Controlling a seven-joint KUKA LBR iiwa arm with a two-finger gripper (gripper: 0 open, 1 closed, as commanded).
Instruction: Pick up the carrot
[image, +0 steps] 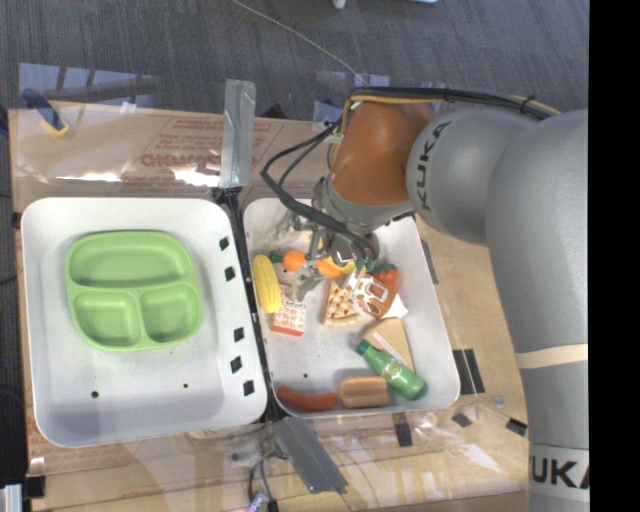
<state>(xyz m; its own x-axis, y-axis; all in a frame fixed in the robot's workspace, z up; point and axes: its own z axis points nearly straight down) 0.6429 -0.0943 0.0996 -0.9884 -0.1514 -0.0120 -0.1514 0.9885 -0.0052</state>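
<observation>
The carrot (292, 262) is a small orange piece with a green top, lying in the upper left part of the right bin (432, 330), just right of a yellow corn cob (265, 283). My gripper (322, 266) hangs low over the bin beside the carrot, its tip right next to the carrot's right end. Another orange bit shows at the tip itself, and I cannot make out whether it is part of the carrot. The orange wrist band (375, 150) and the grey arm cover the bin's top right corner.
Packed near the gripper are a pizza slice (342, 303), a red and white carton (290, 318), a red pepper (385, 274), a tan wedge (396, 338), a green bottle (392, 368), a sausage (305, 399) and a bun (364, 390). The left bin (60, 400) holds a green divided plate (130, 290).
</observation>
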